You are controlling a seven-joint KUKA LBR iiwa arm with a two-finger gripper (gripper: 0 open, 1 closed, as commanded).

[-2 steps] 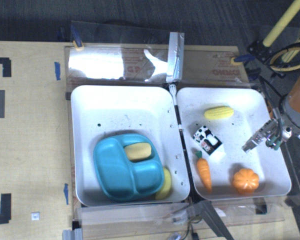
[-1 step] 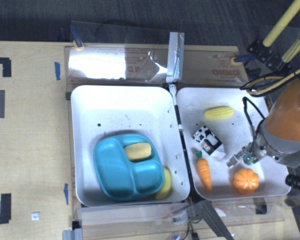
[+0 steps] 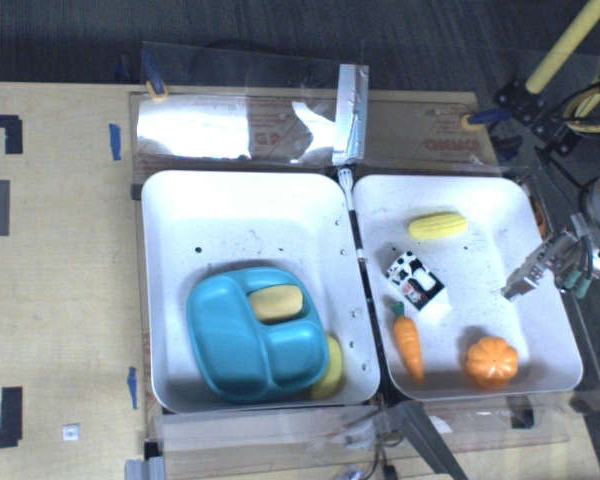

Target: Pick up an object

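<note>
Right bin (image 3: 500, 190) — corn (image 3: 438, 226), carrot (image 3: 408, 346), pumpkin (image 3: 491, 360); left bin (image 3: 180, 218) — blue tray (image 3: 250, 340).

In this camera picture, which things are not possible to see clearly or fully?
- Gripper: small and blurred at the right bin's edge; finger state unclear.
- Yellow object: mostly hidden behind the blue tray.
- Black-and-white item: print too small to read.
- Arm: cut off by the right edge.

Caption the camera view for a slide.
Metal two-finger gripper hovers at right white bin's edge near orange toy pumpkin, toy carrot and yellow corn cob.
</note>
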